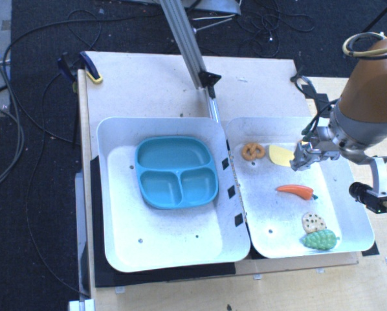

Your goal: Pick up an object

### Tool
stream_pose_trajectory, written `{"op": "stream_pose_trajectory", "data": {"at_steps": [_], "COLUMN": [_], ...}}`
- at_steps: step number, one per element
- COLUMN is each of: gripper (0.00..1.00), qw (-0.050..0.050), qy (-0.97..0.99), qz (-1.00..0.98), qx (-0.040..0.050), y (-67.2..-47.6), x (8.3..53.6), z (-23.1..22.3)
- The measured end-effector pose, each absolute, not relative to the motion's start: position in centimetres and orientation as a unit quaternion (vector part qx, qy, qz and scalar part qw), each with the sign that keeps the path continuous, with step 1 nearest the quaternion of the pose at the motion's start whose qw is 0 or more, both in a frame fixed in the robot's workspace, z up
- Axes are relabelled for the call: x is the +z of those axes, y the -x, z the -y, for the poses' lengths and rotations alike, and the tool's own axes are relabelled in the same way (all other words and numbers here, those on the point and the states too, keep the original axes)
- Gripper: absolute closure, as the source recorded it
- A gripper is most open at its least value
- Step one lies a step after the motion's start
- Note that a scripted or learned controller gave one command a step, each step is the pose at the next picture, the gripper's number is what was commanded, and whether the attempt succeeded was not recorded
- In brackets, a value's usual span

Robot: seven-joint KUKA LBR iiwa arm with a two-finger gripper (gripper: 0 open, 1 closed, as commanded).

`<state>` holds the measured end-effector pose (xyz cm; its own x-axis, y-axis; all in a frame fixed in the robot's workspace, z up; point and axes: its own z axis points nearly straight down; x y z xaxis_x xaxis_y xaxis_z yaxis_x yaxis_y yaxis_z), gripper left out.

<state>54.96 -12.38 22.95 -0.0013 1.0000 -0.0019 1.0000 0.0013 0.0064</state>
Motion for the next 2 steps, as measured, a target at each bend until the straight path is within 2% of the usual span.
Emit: {"op": "stream_pose_trajectory", "data": {"at_steps": [1,2], "gripper": [1.0,1.0], "qw": [0.003,-0.001], "qy": [-0.706,-0.705], "qz": [-0.708,-0.709], "qx": [0.0014,0.0002], "y": [-55.1,-54.9], "x": [27.7,26.2], "z": [12.4,7.0]}}
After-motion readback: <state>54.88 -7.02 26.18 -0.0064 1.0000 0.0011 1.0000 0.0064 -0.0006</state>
